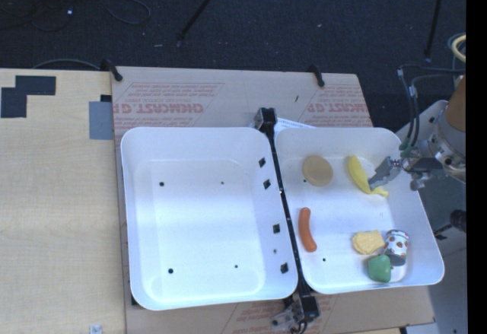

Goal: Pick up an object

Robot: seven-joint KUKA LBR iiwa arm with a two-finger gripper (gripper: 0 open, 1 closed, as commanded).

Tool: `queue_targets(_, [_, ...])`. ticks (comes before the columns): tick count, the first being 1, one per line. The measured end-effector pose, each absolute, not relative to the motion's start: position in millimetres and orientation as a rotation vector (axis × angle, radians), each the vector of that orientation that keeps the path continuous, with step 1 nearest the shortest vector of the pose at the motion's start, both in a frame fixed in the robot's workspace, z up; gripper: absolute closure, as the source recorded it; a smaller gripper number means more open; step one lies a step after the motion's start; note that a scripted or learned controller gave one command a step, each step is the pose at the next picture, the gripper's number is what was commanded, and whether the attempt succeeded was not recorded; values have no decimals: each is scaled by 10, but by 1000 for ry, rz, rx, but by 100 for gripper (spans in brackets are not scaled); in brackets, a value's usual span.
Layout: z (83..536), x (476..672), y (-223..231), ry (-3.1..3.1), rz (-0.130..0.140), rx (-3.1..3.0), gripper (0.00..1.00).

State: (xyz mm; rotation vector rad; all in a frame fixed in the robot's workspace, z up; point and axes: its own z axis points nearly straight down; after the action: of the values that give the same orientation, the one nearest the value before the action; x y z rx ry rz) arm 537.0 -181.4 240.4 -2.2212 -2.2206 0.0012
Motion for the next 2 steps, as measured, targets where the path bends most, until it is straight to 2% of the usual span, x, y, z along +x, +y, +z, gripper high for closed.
queue_targets(1, [1270,5366,-1667,-2215,7,-2214,0])
queue_targets(2, [856,4833,-1767,-2217,2,-2219,0])
